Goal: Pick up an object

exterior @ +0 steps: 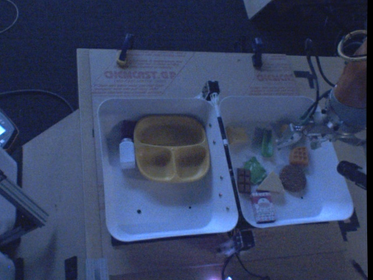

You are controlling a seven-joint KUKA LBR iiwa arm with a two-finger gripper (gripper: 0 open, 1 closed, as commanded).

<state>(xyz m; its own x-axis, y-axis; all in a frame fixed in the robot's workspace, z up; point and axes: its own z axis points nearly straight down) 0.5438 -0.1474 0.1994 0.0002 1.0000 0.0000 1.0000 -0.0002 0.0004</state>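
The arm [349, 95] is grey with an orange band above the wrist, dark cables looping alongside it, ending in a pale metallic tool [298, 134] with thin fingers.

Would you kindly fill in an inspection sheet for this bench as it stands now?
Surface: wooden bench bearing a left bin and a right bin, dimly lit.
Job's things: in the right bin, a waffle, a round brown cookie, a cheese wedge, a green packet, a chocolate bar, a red and white box.
Clutter: yellow divided plate and a small white bottle in the left bin.
Grippers: gripper low over the right bin; nothing seen between its fingers.
Cables: dark cables beside the arm.
Surroundings: two clamps at the bench's far edge.
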